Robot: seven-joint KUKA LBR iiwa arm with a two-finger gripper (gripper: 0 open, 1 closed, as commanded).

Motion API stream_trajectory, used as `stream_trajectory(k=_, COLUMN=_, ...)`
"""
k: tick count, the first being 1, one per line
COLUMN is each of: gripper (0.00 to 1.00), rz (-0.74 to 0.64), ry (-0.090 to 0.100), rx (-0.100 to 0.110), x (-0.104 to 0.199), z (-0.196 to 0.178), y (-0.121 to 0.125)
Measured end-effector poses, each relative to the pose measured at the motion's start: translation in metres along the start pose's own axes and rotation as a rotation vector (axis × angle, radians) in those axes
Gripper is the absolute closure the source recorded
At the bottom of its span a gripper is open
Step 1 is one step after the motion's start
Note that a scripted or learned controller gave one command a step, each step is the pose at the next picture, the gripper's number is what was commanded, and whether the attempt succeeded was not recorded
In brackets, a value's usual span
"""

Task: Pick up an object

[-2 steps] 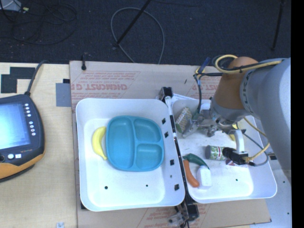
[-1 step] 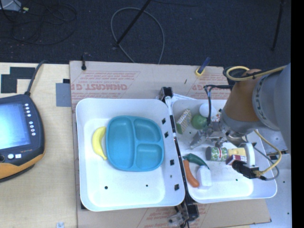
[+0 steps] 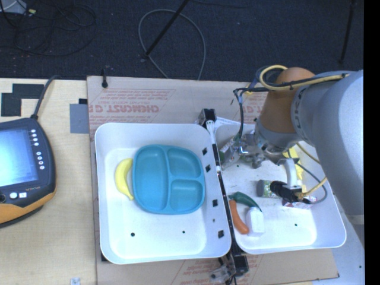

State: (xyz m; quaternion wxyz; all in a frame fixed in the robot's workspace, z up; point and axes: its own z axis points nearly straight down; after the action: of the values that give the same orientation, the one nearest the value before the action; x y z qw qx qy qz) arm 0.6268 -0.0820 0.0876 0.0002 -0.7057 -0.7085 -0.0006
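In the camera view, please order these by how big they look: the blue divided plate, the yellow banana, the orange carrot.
1. Blue divided plate, clearly largest.
2. Yellow banana, partly hidden under the plate.
3. Orange carrot, slightly smaller; this ranking is unsure.

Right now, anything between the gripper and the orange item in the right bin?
Partly. The gripper sits low near the right bin's back. A dark green piece overlaps the upper end of the orange item, and a white block lies right beside it. Its lower half looks uncovered.

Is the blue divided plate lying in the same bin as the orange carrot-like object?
No, the blue divided plate lies in the left bin, while the orange carrot-like object lies in the right bin.
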Motion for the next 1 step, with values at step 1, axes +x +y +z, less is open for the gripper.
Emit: stream_trajectory(k=1, gripper=0.0, rz=0.006, ry=0.0, rx=0.005, x=-0.0552, z=-0.0003, y=-0.0551)
